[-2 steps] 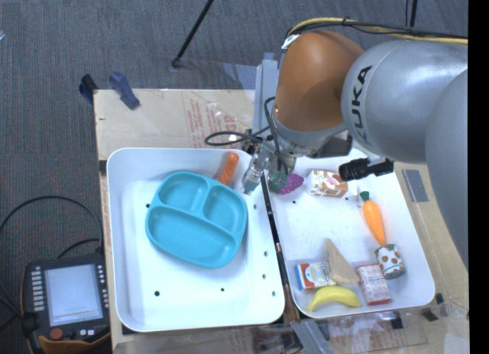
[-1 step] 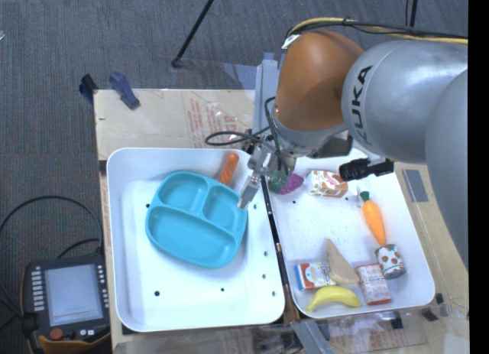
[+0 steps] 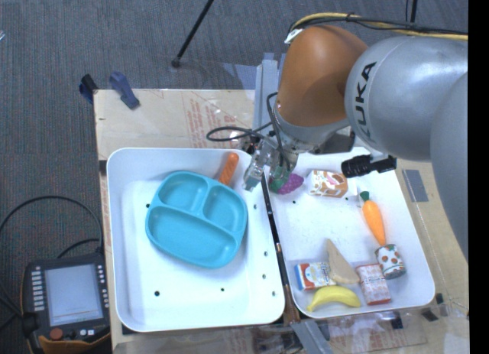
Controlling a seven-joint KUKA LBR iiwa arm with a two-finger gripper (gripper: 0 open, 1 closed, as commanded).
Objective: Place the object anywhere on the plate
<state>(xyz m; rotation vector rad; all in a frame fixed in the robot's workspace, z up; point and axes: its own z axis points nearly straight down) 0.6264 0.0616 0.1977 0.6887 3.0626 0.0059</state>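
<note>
At the far left, on the floor beside the tabletop [image 3: 153, 119], sits a handheld control unit [image 3: 69, 297] with a pale screen and a cable looping from it. The left bin [image 3: 122, 268] holds a blue plate [image 3: 197, 219] with three sections, lying toward the bin's upper half. Just beyond the plate's upper right rim, a small orange sausage-shaped toy [image 3: 228, 167] lies against the bin's back edge, touching or nearly touching the plate. It is outside the plate's sections.

Over the strip where the two bins meet, the pincer [image 3: 263, 170] hangs from the grey arm [image 3: 405, 92] with its orange band [image 3: 317, 73]. It sits just right of the sausage toy, and whether its tips are spread or pressed together cannot be told from this angle; nothing is clearly seen between them.

In the right bin [image 3: 416, 268], a purple toy [image 3: 290, 184] lies just beside the pincer, then a small printed packet [image 3: 328, 183]. Further right lies a toy carrot [image 3: 374, 221], and below it a small can [image 3: 390, 261]. Along the front of that bin are a small carton [image 3: 313, 274], a tan wedge [image 3: 341, 264] leaning over it, a banana [image 3: 334, 297] and a reddish box [image 3: 374, 284], all close together.
</note>
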